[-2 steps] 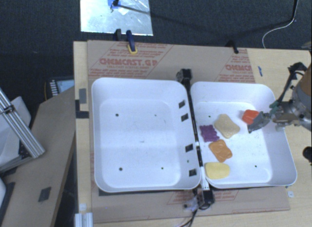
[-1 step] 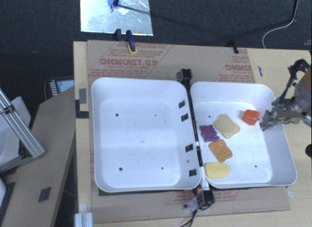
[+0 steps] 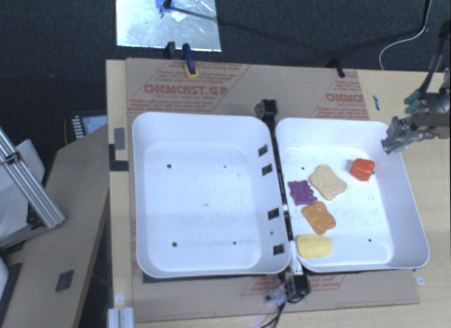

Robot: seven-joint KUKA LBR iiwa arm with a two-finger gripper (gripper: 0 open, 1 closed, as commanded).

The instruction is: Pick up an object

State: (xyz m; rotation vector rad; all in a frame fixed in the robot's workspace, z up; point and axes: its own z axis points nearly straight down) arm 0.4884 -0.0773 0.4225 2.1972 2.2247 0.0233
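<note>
Yellow piece (image 3: 313, 246), orange piece (image 3: 318, 216), purple cluster (image 3: 302, 192), tan slab (image 3: 328, 182), red item (image 3: 362, 169): all in right bin (image 3: 405, 210). Gripper (image 3: 394, 140) at far right rim, arm cropped; jaws' state cannot be told.

Robotics lab, white bins (image 3: 204, 125), taped cardboard (image 3: 232, 83)

The arm enters from the right edge of the camera view, only its end portion visible, reaching leftward at a slight downward slant. The gripper (image 3: 392, 140) sits at the tip of that grey metallic assembly, pointing left and a little down. A teal-coloured fitting shows on the wrist section just behind it. The gripper's tip is small and blurred, with nothing seen in it.
</note>
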